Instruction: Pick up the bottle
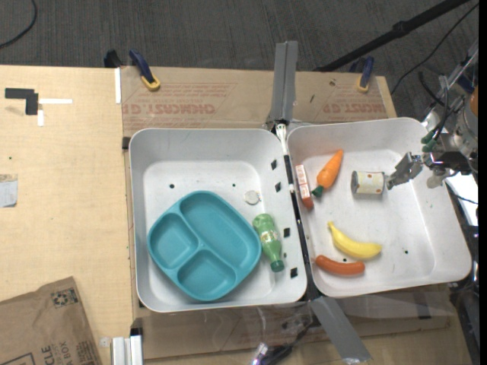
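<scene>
Over the right bin my tool hovered near a small can, grip state unreadable. I judged the approach barely begun: the bottle (green) lay in the left bin beside the plate, so crossing over came next.

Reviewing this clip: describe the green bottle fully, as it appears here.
The bottle is small, translucent green and plastic-looking, with a pale label around its middle and a green cap. It lies on its side in the left bin, cap toward the bin's near wall, right beside the teal divided plate and seemingly touching its rim. The gripper is over the right bin, well away from it.
</scene>
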{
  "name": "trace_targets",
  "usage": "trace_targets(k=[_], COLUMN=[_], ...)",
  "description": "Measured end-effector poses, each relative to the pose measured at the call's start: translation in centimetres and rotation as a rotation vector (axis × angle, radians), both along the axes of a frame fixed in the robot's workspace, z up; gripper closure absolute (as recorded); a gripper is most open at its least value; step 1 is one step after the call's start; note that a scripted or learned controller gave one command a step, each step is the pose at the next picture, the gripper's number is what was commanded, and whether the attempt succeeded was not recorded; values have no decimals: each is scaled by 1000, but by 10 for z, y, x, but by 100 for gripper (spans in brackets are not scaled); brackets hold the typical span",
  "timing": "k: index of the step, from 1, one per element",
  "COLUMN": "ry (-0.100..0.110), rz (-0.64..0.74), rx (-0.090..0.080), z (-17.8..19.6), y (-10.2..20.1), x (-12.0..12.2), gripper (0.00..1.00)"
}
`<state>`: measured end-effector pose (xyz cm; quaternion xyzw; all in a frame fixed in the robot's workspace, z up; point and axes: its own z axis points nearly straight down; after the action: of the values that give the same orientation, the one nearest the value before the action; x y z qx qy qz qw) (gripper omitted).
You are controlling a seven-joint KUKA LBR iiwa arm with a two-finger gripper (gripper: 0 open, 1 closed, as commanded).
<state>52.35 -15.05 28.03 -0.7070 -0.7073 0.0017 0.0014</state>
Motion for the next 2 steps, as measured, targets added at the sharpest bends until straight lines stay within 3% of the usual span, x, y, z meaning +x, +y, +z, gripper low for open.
trace_targets(k=[1,2], ry=[-1,-4], rz=[318,368], rx=[2,-1], z=[-47,44], y=[72,-12], x=[-33,36], gripper=[0,0])
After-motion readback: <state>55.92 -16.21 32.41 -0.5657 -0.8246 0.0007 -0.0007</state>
